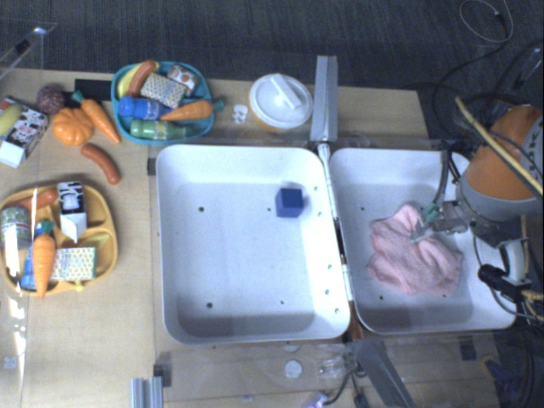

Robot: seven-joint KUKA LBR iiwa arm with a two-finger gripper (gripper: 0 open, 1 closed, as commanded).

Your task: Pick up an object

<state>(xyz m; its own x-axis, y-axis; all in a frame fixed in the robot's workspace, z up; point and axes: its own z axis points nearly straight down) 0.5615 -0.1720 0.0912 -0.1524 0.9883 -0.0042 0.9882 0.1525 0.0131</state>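
Note:
A crumpled pink cloth (412, 252) lies in the right bin (382, 177), toward its middle right. A small blue cube (290, 201) sits in the left bin (212, 253), near its upper right corner. My gripper (427, 224) reaches in from the right and is down at the cloth's upper right edge, touching or just above the fabric. The grey arm with its orange band (508, 155) stands over the right bin's far right side.
On the bench to the left stand a blue bowl (161, 102) and a yellow tray (59, 240) of toy food, with loose toy vegetables (85, 130). A white lidded container (281, 100) sits behind the bins. Cables hang at the right.

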